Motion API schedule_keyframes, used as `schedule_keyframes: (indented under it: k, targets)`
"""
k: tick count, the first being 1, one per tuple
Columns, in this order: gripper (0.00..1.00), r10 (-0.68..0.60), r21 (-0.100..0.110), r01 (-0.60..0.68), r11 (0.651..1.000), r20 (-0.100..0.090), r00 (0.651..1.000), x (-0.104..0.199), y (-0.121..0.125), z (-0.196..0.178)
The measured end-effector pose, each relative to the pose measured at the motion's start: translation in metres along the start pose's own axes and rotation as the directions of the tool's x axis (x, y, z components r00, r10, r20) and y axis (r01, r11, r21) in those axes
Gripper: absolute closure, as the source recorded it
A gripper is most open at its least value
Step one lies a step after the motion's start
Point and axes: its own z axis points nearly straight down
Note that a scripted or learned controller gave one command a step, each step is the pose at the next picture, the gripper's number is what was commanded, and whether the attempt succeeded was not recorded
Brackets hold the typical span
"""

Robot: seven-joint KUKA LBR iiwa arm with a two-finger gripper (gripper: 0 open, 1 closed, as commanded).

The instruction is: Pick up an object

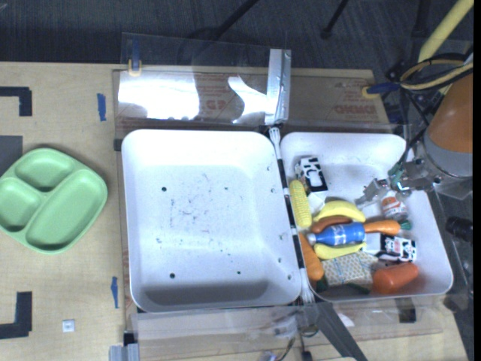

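Two shallow white plastic bins sit side by side on a pale wooden bench; the left bin (199, 216) has a smooth, faintly scuffed floor with a few small dark dots; the right bin (353, 156) holds a heap of toy-like objects crowded toward its near-left part. Counted there: one ear of yellow corn (300, 204) lying along the left wall; one curved yellow banana (340, 210); one blue bottle (340, 235) lying on its side across the heap; two orange carrots — one (385, 226) beside the bottle, one (312, 260) by the left wall; one woven tan sponge-like block (349, 269); one glossy red-orange rounded piece (394, 278); two black-and-white boxy items, one (312, 174) apart near the far side, one (398, 248) near the right wall. The gripper (387, 188), metallic and grey, hangs over the right bin's right half, just beside a small white-and-orange object (392, 206); whether its fingers are apart or closed cannot be told. One green three-compartment plate (46, 199), matte and rounded, rests at the bench's left. Behind the bins lies a clear, glare-streaked plastic sheet (195, 92); beyond it, dark carpet with tripod legs.
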Motion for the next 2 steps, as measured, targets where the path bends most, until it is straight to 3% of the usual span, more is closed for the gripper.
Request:
schedule_keyframes:
  k: [1, 2]
  targets:
    - [0.0, -0.044, -0.001, 0.044, 0.999, 0.0, 0.999, 0.017, 0.002, 0.08]
    - [0.0, -0.113, -0.007, 0.113, 0.994, 0.003, 0.994, -0.026, 0.032, 0.098]
